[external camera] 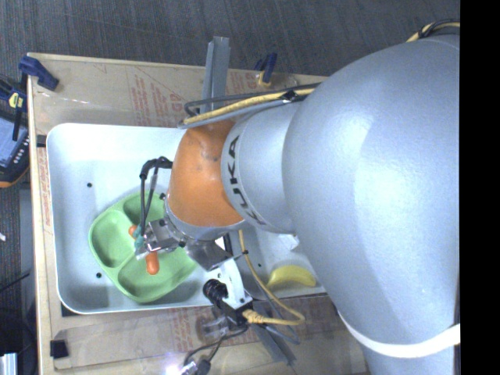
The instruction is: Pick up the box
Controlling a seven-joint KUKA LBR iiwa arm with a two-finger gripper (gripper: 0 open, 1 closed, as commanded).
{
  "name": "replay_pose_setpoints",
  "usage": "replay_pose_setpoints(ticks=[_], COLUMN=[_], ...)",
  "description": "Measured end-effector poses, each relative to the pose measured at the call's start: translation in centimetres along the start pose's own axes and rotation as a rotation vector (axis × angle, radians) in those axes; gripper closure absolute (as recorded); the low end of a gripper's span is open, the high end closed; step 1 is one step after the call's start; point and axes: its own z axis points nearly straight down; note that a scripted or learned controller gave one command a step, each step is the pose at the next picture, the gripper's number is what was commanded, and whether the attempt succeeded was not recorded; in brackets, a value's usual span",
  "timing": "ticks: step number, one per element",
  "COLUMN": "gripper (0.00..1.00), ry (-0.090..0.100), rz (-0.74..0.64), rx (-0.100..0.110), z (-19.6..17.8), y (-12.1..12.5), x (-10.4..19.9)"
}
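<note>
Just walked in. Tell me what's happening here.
The arm reaches in from the right over the left bin, its wrist low above a green tray with something orange on it. A yellow thing lies beside the arm. The task is a box; I can't see one.

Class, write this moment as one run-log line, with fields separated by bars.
arm: over left bin | tool: above green sectioned tray | nearby: yellow banana | box: not identified | grasp: none seen
</note>
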Motion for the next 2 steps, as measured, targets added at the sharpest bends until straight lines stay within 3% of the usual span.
replay_pose_setpoints(ticks=[1,2], gripper=[1.0,1.0], ry=[-0.001,0.003], rz=[0.348,0.72], rx=[-0.006,-0.005], z=[-7.7,-17.6], y=[-0.9,2.3], x=[-5.6,-9.5])
